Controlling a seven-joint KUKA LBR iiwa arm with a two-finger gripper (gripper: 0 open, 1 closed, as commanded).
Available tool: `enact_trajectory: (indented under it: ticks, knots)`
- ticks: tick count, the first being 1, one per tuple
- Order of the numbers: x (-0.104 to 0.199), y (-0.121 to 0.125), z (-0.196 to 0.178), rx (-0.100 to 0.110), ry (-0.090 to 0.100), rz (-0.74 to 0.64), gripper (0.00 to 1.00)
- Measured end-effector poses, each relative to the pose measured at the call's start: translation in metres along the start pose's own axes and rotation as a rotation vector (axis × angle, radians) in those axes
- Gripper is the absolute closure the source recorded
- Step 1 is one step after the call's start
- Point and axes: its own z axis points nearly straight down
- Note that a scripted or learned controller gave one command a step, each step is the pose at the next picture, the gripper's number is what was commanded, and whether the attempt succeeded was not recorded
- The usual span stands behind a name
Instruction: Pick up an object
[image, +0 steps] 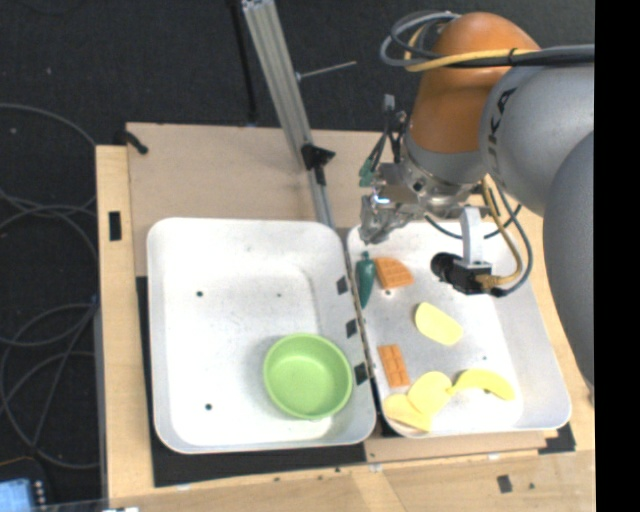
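Pincer: the pincer (375, 228) is hanging over the far left corner of the right bin (535, 345), just above the orange waffle piece (393, 274) and the green pepper (365, 281); whether it is parted or closed cannot be told from this angle, and nothing is showing between its tips.
Task's thing: the nearest candidates are lying just below the pincer, the green pepper hard against the wall shared by the two bins and the orange waffle piece touching or just beside it.
Other items: a pale yellow slice (437, 324) is sitting mid-bin, a second orange piece (393, 365) is lying along the shared wall, and yellow pieces (432, 397) with a banana (486, 383) are crowding the near edge.
Left bin: the left bin (200, 270) is carrying a green bowl (308, 375) near its front right corner.
Doing it well: I am judging that the descent needs to be straight and centred on one item, keeping clear of the wall; the pepper's place at the rim is making a clean grasp chancy.
Surface: the tabletop (200, 170) is showing tan board beneath both white bins.
Room: dark floor with cables (40, 220) is lying beyond, and a metal pole (285, 100) is leaning in from the back.
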Motion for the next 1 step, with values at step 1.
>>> enact_trajectory:
  ticks: [1]
  knots:
    - [0.0462, 0.0009, 0.0148, 0.002, 0.001, 0.000, 1.00]
